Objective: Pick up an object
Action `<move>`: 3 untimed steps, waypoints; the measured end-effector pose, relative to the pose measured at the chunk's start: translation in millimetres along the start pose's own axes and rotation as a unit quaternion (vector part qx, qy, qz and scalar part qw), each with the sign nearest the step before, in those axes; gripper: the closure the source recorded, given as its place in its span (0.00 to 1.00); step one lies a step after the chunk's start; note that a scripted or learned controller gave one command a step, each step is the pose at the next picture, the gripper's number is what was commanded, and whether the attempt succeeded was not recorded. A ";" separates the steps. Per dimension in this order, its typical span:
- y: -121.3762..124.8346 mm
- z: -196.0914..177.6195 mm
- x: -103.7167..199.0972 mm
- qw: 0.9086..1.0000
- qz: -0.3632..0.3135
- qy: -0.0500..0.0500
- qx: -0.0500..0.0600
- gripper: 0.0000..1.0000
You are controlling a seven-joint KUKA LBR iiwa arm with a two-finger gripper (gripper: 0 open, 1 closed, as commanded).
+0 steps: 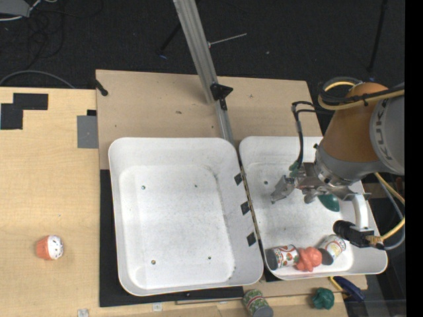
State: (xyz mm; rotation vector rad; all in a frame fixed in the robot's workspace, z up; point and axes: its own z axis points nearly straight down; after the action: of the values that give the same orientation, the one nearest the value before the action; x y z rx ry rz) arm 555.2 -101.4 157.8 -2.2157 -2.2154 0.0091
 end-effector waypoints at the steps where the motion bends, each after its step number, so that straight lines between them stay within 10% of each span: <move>1: 4.7 49.7 -6.6 1.000 0.000 0.000 -0.001 0.00; 2: 5.2 65.3 -6.3 1.000 0.001 -0.001 -0.004 0.00; 3: 4.8 55.2 -7.5 1.000 0.003 0.000 -0.004 1.00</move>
State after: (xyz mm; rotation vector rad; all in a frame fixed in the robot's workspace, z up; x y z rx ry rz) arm 559.4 -108.9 102.6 -2.2274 -2.2119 0.0010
